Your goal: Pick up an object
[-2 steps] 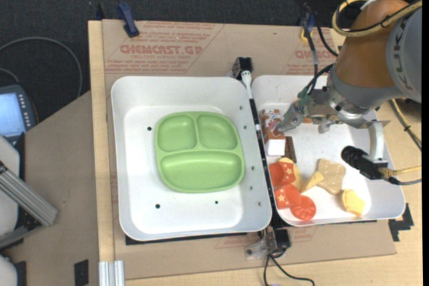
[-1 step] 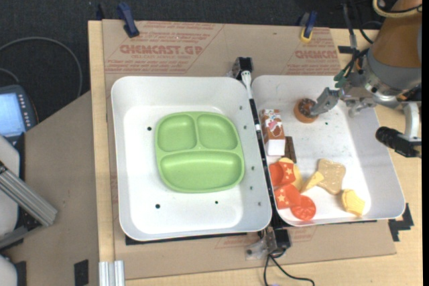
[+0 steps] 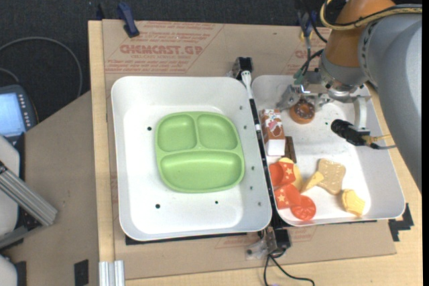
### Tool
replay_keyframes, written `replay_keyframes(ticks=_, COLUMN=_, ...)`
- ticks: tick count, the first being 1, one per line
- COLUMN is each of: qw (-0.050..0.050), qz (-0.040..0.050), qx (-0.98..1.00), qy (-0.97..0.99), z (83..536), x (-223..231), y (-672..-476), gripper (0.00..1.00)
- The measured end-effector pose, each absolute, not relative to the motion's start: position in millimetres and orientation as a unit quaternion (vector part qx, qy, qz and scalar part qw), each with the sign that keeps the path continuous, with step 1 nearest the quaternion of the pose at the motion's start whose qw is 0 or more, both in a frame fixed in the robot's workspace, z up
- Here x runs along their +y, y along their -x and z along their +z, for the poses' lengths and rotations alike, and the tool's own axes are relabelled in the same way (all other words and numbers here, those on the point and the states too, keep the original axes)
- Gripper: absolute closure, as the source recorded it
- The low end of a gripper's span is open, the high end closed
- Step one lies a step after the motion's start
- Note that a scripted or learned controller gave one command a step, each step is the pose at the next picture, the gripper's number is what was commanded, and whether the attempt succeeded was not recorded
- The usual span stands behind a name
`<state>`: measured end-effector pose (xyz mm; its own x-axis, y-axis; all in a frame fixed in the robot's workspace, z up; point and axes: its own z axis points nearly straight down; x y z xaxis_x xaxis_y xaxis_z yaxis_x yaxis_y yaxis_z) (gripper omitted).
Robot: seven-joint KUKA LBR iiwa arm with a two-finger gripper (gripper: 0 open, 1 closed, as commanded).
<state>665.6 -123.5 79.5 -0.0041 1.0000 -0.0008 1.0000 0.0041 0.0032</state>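
Observation:
My gripper hangs over the far left part of the right bin, under the orange-banded wrist. Right below it, touching or nearly touching, lies a small round brown piece like a chocolate doughnut. Whether that piece is gripped cannot be told from this angle. Other toy foods lie in the same bin: a red-and-white packet, a dark brown block, red tomato slices, a tan slice of toast, a yellow wedge and a yellow lump.
The left bin holds a green divided plate at its middle. The two bins meet along a dark seam with a clamp at the far end. The arm's grey body covers the bench's right side.

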Motion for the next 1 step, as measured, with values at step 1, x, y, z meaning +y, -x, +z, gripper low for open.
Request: replay_keyframes(ticks=1, qw=0.003, qz=0.0010, qx=0.708, qy=-0.706, z=95.8, x=-125.3, y=-664.8, gripper=1.00)
